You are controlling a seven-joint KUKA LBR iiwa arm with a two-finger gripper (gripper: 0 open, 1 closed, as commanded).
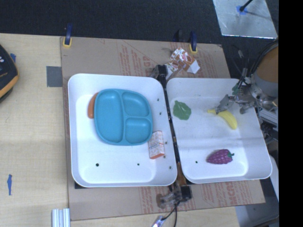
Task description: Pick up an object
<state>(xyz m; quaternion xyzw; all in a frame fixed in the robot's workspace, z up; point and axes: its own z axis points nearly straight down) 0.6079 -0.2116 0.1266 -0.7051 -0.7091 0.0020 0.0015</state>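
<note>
Gripper [230, 103] sits right over the banana [228, 118] in the right bin [189, 86], can't tell whether its jaws are spread or pinching it.

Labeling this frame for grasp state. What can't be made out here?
- Gripper by the yellow banana: too small to tell contact.
- Orange item in the left bin: mostly hidden under the blue divided plate.
- Small carton: print too small to read.
- Arm: cut off at right.
</note>
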